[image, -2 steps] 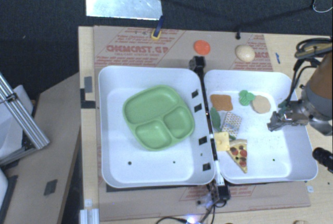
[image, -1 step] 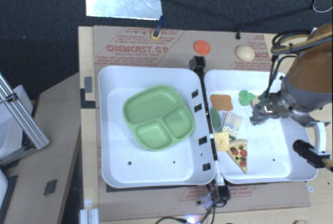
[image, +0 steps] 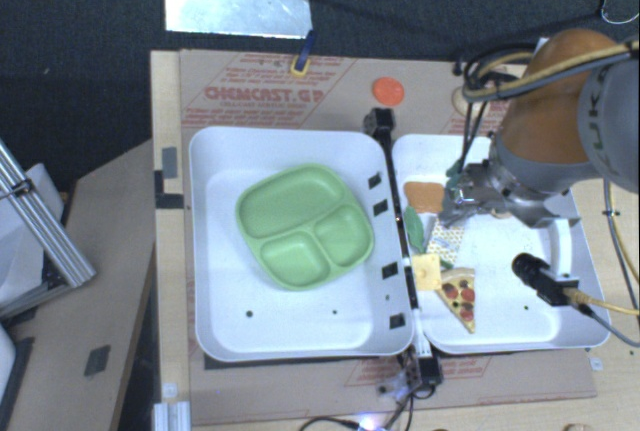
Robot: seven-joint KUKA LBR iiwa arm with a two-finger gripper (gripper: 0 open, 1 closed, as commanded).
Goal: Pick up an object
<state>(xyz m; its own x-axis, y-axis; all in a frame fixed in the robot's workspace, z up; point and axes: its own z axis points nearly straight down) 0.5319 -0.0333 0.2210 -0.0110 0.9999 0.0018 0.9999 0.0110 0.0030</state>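
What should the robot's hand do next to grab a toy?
Probably drop straight down a little. The hand hangs over the toys at the right bin's left side, near the brown toast and the patterned piece, with nothing visibly held.

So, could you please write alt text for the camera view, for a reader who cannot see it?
A grey and orange robot arm reaches from the right over the right white bin, above a pizza slice toy and other small flat items. The left white bin holds a green divided plate.
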